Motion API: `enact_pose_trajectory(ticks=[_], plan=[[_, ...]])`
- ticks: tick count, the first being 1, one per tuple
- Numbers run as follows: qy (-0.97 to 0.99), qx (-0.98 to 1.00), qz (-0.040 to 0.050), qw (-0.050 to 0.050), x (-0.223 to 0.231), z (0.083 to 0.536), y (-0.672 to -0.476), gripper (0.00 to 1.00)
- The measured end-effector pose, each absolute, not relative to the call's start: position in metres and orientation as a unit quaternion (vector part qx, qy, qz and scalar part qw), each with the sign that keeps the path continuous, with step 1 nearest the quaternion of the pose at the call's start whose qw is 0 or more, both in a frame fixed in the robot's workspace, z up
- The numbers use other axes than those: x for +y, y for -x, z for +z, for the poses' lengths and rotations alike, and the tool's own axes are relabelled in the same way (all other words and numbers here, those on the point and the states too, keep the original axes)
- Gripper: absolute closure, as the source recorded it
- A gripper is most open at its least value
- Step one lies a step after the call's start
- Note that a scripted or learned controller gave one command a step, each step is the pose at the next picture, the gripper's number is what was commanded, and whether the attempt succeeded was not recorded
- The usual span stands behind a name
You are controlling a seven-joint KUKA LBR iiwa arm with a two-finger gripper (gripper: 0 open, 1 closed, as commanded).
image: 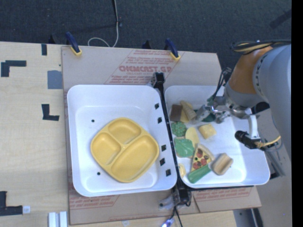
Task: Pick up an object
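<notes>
The right bin (251, 174) holds several toy foods. A brown block (176, 111) and a tan wedge (188, 110) lie at its upper left. A yellow cube (207, 130) lies just below my gripper (204, 114), which hangs low over the bin's upper middle, right of the tan wedge. Lower down are a green broccoli piece (178, 128), a pale yellow piece (191, 135), a green leaf (184, 147), a pizza slice (201, 157), a bread roll (221, 163) and a green pod (199, 175). I see nothing held.
The left bin (80, 103) holds a yellow divided plate (124, 148). A black divider (163, 126) runs between the bins. The arm's grey body and orange band (244, 74) hang over the right bin's far right corner. Blue clamps (72, 42) pin the cardboard base.
</notes>
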State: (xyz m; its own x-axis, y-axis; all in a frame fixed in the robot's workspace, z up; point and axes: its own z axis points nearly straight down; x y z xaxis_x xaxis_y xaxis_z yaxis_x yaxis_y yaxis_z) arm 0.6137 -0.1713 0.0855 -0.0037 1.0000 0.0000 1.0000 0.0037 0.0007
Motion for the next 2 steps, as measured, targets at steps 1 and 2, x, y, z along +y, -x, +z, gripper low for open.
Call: enact_pose_trajectory(ticks=[1, 2], plan=[[-0.707, 0.707, 0.0003, 0.002, -0.156, 0.086, -0.590, 0.00], [-0.706, 0.708, 0.0016, -0.001, -0.154, 0.098, -0.591, 1.00]])
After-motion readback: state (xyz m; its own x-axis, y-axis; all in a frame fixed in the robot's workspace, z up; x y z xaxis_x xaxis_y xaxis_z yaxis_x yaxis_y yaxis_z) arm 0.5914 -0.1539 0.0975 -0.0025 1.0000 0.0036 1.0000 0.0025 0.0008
